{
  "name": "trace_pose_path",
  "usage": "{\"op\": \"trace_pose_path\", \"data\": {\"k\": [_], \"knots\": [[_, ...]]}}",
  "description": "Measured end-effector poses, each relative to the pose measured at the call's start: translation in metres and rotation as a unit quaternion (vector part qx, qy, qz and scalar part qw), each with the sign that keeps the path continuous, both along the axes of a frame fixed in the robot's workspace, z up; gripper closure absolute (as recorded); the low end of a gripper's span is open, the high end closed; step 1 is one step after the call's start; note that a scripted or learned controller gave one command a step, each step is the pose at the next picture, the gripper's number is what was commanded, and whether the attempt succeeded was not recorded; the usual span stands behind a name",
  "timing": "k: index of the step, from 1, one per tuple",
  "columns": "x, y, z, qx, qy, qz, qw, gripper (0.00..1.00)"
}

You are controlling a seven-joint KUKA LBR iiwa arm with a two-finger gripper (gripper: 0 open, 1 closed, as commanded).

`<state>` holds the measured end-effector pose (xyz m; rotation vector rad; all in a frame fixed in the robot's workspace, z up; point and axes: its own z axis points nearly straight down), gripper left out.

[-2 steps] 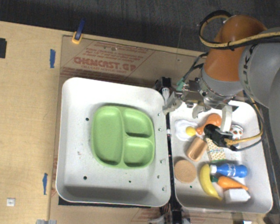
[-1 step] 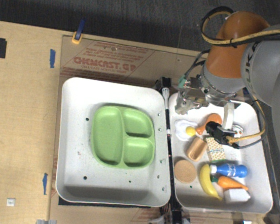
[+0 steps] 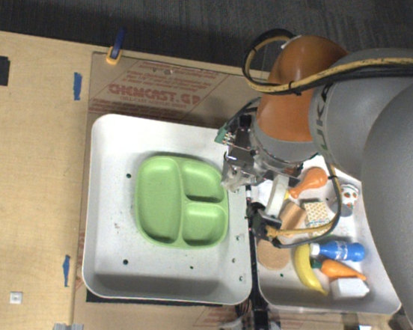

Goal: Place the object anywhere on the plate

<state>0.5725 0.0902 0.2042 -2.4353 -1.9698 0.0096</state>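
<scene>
A light green plate [image 3: 179, 201] with three compartments lies in the left white bin [image 3: 104, 253]. My gripper [image 3: 238, 174] hangs under the orange wrist band, over the plate's right edge and close to the wall between the two bins. The wrist hides whatever sits under it. The right bin [image 3: 370, 295] holds a banana [image 3: 306, 268], two carrot-like orange pieces [image 3: 311, 180] [image 3: 342, 270], a blue and white bottle [image 3: 340, 251], a tan waffle-patterned piece [image 3: 313, 211], a round brown cookie [image 3: 274, 257] and a white block [image 3: 349, 288].
Both bins rest on a brown cardboard sheet [image 3: 156, 90] on the wooden bench. The grey arm covers the upper right of the view and much of the right bin. Cables [image 3: 246, 324] hang at the front between the bins.
</scene>
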Motion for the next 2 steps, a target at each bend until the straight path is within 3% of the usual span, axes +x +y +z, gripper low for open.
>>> {"op": "trace_pose_path", "data": {"k": [1, 2], "knots": [[-0.0357, 0.1109, 0.0263, 0.0003, -0.006, -0.020, 0.9998, 1.00], [-0.0346, 0.1067, 0.0257, -0.0014, -0.006, -0.023, 0.9997, 0.00]]}}
